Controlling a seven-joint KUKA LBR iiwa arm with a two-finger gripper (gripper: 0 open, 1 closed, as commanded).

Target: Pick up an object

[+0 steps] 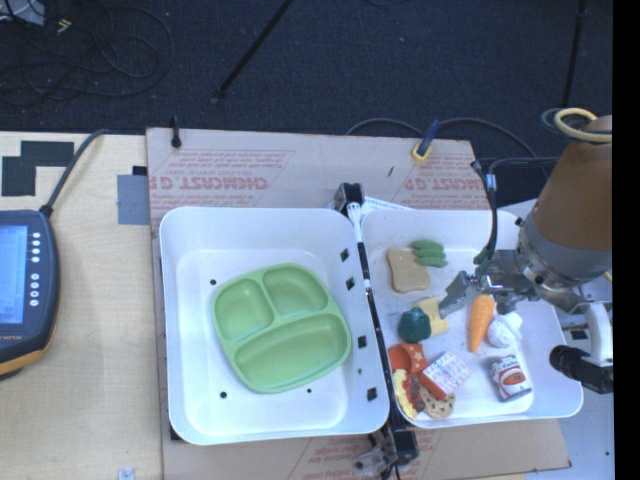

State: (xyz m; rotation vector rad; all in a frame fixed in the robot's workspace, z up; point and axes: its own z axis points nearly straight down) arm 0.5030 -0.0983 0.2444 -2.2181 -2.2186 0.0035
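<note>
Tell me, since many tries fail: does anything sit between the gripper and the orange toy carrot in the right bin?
Nothing visible does. The gripper hangs just left of the orange toy carrot in the right white bin. A yellow block and dark green round toy crowd in below the gripper, not between them.

Toy foods (455,343) cluttering right bin (560,408)

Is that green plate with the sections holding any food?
No, it is empty. The green plate shows bare compartments and sits alone in the left bin; the toy food lies in the right bin.

green divided plate (281,327), teach pendant (20,286)
</note>
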